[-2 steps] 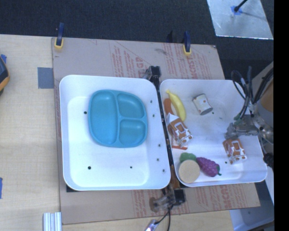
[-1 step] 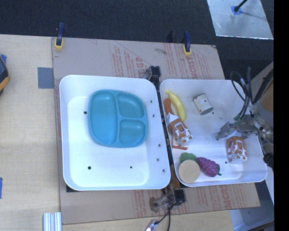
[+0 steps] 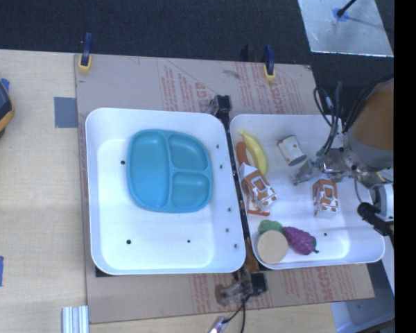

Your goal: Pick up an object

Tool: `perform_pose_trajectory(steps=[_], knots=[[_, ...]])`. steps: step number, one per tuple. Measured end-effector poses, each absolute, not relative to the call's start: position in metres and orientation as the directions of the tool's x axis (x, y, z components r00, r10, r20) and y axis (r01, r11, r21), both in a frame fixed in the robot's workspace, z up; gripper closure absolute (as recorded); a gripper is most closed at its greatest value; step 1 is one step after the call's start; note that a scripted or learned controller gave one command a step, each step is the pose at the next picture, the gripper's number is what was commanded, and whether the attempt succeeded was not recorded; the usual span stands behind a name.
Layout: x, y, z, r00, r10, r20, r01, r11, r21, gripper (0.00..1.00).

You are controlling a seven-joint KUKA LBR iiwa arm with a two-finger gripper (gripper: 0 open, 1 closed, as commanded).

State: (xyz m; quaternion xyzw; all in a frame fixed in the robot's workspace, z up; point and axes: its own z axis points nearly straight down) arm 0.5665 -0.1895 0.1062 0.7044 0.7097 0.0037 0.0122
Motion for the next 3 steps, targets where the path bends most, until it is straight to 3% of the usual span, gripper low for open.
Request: perform_pose_trajectory(steps=[1,2,3], knots=[[0.638,-0.144,0.104,-0.006,1.000,-0.011,1.000,0.006,0.026,0.00],[0.657,-0.203,0.175,-0.003,1.000,-0.001,1.000,0.003,0.000,0.00],[0.650,-0.182,0.107,-0.003,1.000,-0.001,1.000,0.003,0.000,0.00]])
